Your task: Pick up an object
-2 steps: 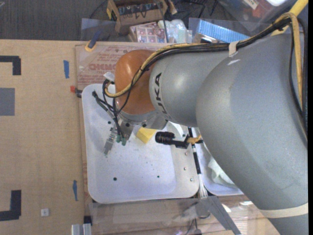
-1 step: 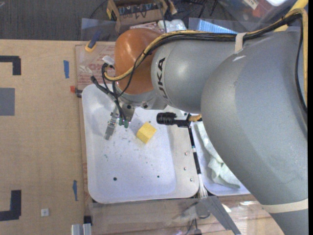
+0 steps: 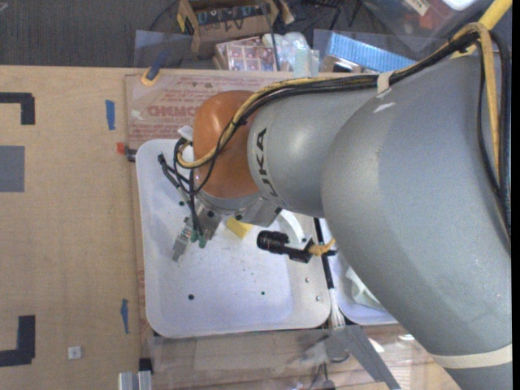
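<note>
My gripper [image 3: 184, 244] hangs low over the left part of the left white bin [image 3: 219, 319], pointing down and to the left. A small green bit [image 3: 196, 237] shows at the gripper, and I cannot tell whether it is a held thing or part of the tool. A small yellow object [image 3: 237, 227] lies on the bin floor just right of the gripper, partly hidden under the wrist. The arm's orange band [image 3: 218, 140] and grey body cover the back of this bin.
The right bin [image 3: 351, 314] is mostly hidden under the arm, with a pale object [image 3: 357, 287] showing at its left edge. A brown board [image 3: 65, 218] lies left of the bins. Boxes and clutter [image 3: 244, 31] stand behind the bench.
</note>
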Action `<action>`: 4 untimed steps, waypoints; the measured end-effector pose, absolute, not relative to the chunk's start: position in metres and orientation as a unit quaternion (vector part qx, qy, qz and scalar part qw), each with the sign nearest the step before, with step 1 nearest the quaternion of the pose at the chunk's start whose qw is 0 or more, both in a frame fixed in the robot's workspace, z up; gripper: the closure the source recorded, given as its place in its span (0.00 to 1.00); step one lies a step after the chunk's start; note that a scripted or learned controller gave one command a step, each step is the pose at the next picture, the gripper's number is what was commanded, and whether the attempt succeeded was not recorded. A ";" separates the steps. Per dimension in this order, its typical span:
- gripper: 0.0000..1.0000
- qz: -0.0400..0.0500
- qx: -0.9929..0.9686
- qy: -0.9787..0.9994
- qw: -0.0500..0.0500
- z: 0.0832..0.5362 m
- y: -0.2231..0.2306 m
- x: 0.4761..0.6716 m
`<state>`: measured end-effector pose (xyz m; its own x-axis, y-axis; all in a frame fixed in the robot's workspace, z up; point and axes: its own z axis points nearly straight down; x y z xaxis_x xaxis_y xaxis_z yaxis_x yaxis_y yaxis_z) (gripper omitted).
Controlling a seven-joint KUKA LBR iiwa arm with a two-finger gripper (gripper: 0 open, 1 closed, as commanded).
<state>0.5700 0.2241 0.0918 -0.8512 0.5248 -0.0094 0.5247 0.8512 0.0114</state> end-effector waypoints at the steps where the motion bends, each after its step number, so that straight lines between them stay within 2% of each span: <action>1: 1.00 0.008 0.274 0.962 0.008 0.104 0.224 0.572; 2: 1.00 0.001 0.365 0.931 0.002 0.210 0.199 0.595; 3: 1.00 0.002 0.191 0.982 0.004 0.265 0.136 0.594; 4: 1.00 0.000 0.292 0.956 0.000 0.226 0.226 0.532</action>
